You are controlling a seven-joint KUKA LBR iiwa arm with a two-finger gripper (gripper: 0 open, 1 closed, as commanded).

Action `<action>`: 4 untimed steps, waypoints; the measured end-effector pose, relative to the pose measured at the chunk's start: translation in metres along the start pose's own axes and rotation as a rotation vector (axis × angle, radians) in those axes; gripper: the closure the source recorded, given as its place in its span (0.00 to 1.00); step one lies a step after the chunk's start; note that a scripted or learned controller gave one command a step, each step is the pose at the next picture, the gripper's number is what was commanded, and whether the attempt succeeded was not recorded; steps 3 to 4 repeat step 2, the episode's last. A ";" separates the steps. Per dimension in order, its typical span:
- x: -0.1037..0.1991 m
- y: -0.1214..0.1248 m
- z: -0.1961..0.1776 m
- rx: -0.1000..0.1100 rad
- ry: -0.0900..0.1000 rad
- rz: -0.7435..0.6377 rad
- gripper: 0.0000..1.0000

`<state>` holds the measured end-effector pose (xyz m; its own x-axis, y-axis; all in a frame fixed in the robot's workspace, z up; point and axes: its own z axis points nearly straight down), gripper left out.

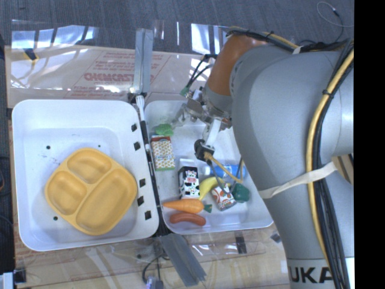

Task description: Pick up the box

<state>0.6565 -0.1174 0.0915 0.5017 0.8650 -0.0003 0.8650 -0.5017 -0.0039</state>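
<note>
A small upright box (162, 153) with a red top and a speckled green-and-white face lies at the left side of the right bin (255, 220), close to the divider. A black-and-white cow-print carton (189, 183) stands just right of it, nearer the front. My gripper (187, 112) hangs over the back of the right bin, above and to the right of the box, with a gap between them. Nothing shows between its metal parts. The grey arm covers the bin's right side.
The right bin also holds a green piece (163, 130), a banana (207, 187), a carrot (184, 206), a sausage (187, 219), a can (224, 198), a dark green item (241, 192) and a blue item (228, 172). A yellow divided plate (90, 190) lies in the left bin (24, 125).
</note>
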 end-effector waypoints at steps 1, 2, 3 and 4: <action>-0.013 0.007 0.000 0.004 0.000 -0.199 0.00; 0.023 -0.015 0.001 0.007 -0.002 -0.056 0.00; 0.023 -0.015 0.001 0.007 -0.002 -0.056 0.00; 0.023 -0.015 0.001 0.007 -0.002 -0.056 0.00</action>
